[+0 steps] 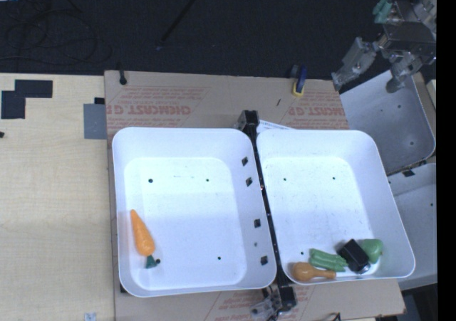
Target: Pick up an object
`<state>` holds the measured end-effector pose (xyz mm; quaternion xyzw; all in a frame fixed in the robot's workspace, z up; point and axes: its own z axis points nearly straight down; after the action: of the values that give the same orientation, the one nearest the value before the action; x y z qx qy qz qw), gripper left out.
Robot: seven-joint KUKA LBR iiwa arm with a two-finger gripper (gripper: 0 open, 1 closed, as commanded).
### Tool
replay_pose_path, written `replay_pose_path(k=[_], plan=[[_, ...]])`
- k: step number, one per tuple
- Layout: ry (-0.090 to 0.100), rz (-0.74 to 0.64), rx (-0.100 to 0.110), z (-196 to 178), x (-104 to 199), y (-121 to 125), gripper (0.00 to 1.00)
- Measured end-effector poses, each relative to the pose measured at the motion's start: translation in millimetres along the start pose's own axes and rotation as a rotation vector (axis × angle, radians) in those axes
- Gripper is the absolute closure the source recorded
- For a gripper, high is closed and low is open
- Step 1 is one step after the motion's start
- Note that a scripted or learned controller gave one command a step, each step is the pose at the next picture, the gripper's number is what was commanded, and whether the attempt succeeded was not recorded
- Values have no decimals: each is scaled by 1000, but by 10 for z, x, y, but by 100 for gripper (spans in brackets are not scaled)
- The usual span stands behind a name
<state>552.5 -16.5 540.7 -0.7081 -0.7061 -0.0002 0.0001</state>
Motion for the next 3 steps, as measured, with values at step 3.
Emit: replay_pose_path(k=[3], plan=[[-1,-4,5,34,149,-767,0]])
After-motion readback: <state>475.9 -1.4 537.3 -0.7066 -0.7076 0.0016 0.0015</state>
